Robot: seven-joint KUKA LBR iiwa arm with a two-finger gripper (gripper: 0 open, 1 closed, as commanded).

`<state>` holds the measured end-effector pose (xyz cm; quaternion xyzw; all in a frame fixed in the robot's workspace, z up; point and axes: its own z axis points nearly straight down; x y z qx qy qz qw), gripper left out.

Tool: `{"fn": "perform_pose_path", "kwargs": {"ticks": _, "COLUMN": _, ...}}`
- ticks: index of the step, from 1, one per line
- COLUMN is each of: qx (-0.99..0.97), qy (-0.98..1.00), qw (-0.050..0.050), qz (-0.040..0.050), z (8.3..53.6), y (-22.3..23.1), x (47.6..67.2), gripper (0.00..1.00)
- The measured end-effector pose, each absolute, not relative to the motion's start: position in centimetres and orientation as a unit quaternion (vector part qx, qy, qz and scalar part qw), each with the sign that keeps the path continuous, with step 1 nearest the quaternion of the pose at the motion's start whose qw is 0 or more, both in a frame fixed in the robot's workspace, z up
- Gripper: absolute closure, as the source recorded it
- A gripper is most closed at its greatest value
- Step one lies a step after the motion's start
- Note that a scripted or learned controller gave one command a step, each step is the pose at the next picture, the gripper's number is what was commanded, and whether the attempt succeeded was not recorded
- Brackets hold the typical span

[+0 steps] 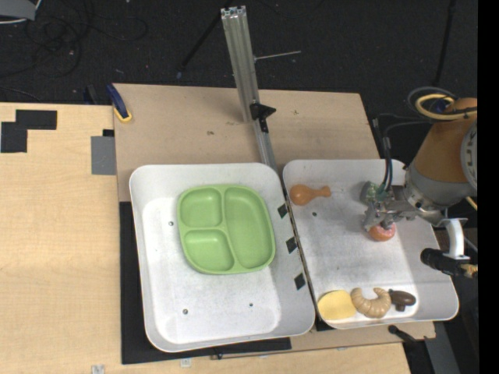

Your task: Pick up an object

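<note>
In the right bin [343, 263], my gripper [377, 215] is down at the right side, directly over a small pink-red object [382, 232] that peeks out below it. An orange drumstick-shaped toy [309, 194] lies at the bin's upper left. Along the front edge lie a yellow piece [337, 305], a tan curled shrimp-like toy [373, 301] and a dark brown piece [402, 298]. Whether the pink object sits between the fingers is hidden.
The left bin [210, 302] holds a green three-compartment plate [226, 229]. A metal post [243, 76] rises behind the bins. Black clips [290, 244] sit on the ridge between the bins. The arm's grey body [446, 158] fills the right side.
</note>
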<state>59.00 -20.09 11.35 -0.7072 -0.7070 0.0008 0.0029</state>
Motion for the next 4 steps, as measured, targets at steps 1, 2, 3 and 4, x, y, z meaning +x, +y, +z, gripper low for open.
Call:
{"fn": "perform_pose_path", "kwargs": {"ticks": 1, "qx": -0.707, "qy": -0.707, "qw": -0.001, "qz": -0.0006, "z": 16.0, "y": -20.6, "x": 59.7, "gripper": 1.0}}
{"fn": "perform_pose_path", "kwargs": {"ticks": 2, "qx": -0.706, "qy": -0.708, "qw": -0.002, "qz": -0.0009, "z": 22.1, "y": -20.1, "x": 59.6, "gripper": 1.0}}
{"fn": "perform_pose_path", "kwargs": {"ticks": 3, "qx": -0.706, "qy": -0.708, "qw": -0.002, "qz": -0.001, "z": 27.3, "y": -19.2, "x": 60.0, "gripper": 1.0}}
{"fn": "perform_pose_path", "kwargs": {"ticks": 4, "qx": -0.705, "qy": -0.709, "qw": 0.002, "qz": 0.0003, "z": 25.7, "y": -13.7, "x": 61.1, "gripper": 1.0}}
